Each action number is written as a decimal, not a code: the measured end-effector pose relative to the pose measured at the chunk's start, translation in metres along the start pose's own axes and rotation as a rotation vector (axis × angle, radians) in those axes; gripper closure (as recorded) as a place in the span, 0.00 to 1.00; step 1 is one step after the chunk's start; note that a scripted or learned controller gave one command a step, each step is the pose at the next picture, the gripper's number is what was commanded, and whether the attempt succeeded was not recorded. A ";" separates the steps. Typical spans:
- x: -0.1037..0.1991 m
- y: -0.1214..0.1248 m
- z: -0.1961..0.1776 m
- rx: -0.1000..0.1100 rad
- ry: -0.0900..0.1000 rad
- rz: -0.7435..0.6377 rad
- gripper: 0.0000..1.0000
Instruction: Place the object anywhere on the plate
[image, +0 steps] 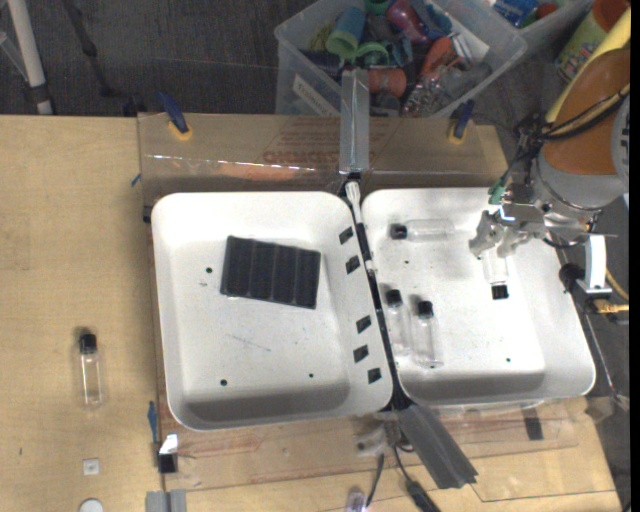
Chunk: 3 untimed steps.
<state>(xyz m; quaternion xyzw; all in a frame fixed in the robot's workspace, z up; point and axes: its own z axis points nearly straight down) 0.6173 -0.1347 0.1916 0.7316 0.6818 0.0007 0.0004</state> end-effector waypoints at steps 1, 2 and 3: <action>-0.002 0.031 0.091 0.003 -0.001 0.323 1.00; 0.000 0.033 0.101 -0.008 0.000 0.663 1.00; -0.048 0.003 0.100 -0.007 0.002 0.813 1.00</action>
